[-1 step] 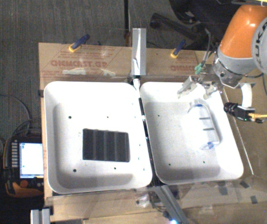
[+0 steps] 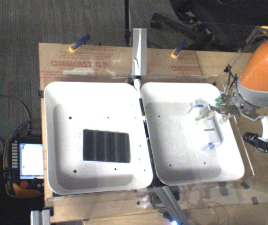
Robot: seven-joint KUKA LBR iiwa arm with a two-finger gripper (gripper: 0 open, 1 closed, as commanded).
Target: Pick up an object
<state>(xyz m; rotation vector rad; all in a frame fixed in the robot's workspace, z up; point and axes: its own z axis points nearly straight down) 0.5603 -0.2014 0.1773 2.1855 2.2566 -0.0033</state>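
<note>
A flat black rectangular object (image 2: pixel 106 146) with ridges lies on the floor of the left bin (image 2: pixel 59 102), a little below its middle. My gripper (image 2: pixel 204 127) hangs over the right side of the right bin (image 2: pixel 171 139), far to the right of the black object. Its clear fingers with blue tips stand apart, one fingertip (image 2: pixel 197 108) toward the back and the other nearer the front. It is open, with bare white bin floor between the fingers. The orange band of the arm (image 2: pixel 259 69) shows at the right edge.
The bins meet along a central ridge (image 2: pixel 143 125). A metal post (image 2: pixel 139 50) stands behind them, with two clamps (image 2: pixel 79 42) on the wooden board. A pendant with a lit screen (image 2: pixel 25 161) lies left of the bench.
</note>
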